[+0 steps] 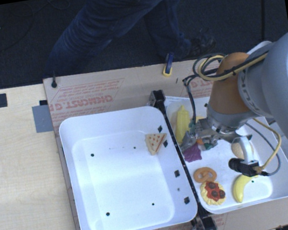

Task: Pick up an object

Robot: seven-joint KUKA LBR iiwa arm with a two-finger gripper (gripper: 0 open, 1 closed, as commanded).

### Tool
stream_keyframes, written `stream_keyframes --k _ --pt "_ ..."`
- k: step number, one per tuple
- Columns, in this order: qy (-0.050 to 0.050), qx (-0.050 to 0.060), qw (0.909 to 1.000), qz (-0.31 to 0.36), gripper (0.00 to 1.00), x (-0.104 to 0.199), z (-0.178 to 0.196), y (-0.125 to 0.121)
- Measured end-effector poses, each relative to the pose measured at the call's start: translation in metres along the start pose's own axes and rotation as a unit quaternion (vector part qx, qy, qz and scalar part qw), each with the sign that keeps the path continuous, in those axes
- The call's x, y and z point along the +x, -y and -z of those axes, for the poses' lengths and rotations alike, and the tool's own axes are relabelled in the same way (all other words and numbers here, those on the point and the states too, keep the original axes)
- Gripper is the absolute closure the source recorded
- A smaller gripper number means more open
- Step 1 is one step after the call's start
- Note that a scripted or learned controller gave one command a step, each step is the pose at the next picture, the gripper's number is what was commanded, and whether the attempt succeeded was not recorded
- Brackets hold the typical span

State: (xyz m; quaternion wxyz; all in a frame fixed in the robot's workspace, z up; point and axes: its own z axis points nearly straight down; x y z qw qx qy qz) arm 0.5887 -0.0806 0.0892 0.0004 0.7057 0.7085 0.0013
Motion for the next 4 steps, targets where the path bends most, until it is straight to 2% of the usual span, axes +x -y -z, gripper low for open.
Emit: stream_keyframes --k 1,2,3,4 --pt "0.001 0.004 1.0000 -0.005 0.00 -0.070 -0.002 0.046" --pt "0.005 0.001 1.0000 -0.001 0.00 -0.034 -0.001 -0.012" --pt "0.012 0.001 0.9999 -0.006 0.00 -0.028 0.000 -0.029" --pt "0.005 0.003 1.0000 -0.004 1.00 -0.021 0.009 -0.029"
